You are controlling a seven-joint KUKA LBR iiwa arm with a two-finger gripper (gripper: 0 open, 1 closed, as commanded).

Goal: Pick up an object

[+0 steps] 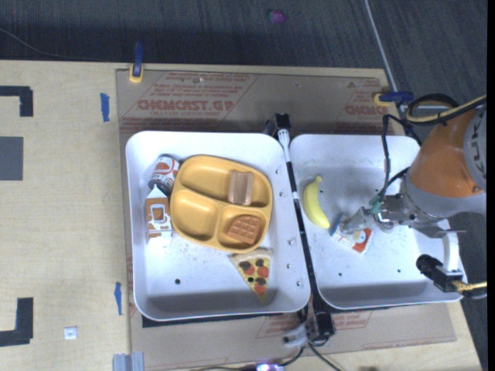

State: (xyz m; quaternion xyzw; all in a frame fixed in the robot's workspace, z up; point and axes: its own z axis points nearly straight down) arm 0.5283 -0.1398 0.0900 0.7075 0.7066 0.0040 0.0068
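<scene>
While gripper [357, 224] state unclear, white bins [340, 292] sit on cardboard [232, 99], tan bench [54, 230], dark carpet [193, 14].

Two shallow white bins side by side – left bin [139, 230] holds yellow divided plastic tray [220, 202], small can [163, 174] and carton [158, 216] at tray's left, pizza slice toy [255, 270] in front. Right bin [340, 284] – yellow banana [313, 201] at left, small red-and-white packet [357, 238] beside it.

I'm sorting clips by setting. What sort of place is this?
Most likely a robotics lab bench for grasping trials: two shallow white plastic bins of toy food, such as a yellow banana, served by a grey arm with an orange band, with cables running across dark carpet.
</scene>
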